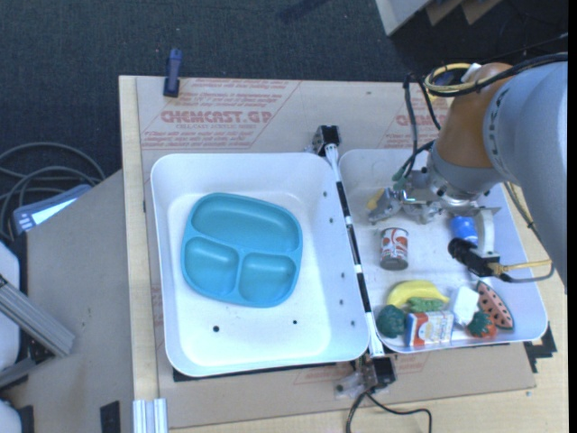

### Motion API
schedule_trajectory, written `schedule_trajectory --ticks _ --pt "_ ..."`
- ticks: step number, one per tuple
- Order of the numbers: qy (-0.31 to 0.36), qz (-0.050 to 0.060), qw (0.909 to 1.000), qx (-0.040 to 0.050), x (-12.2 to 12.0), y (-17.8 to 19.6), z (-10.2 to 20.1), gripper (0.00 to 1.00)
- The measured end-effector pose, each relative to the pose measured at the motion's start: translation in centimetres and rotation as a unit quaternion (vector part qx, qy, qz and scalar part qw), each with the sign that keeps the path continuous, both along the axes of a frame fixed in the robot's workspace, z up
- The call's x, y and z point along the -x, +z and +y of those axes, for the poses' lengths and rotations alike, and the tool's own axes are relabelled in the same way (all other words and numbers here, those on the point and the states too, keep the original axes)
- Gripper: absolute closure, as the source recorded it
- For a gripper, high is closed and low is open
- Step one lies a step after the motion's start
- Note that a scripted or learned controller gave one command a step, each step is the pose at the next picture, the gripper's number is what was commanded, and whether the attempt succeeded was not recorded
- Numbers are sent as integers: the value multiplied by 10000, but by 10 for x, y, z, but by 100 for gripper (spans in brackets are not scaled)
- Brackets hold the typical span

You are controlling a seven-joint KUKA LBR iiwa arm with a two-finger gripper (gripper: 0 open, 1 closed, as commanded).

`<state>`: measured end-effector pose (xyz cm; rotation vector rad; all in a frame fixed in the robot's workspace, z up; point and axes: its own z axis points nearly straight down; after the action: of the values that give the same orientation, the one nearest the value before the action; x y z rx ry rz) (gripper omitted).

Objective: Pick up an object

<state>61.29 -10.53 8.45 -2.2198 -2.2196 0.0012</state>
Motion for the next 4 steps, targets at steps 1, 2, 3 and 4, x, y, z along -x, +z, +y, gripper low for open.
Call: schedule_trajectory --ticks 1,2,3,4 --pt "-2 -8 10000 7 62 0 2 0" --pt "-2 -3 10000 3 112 0 12 0" --pt "-4 -17 10000 11 69 32 -44 0" --pt "1 -23 10000 17 34 47 -109 0"
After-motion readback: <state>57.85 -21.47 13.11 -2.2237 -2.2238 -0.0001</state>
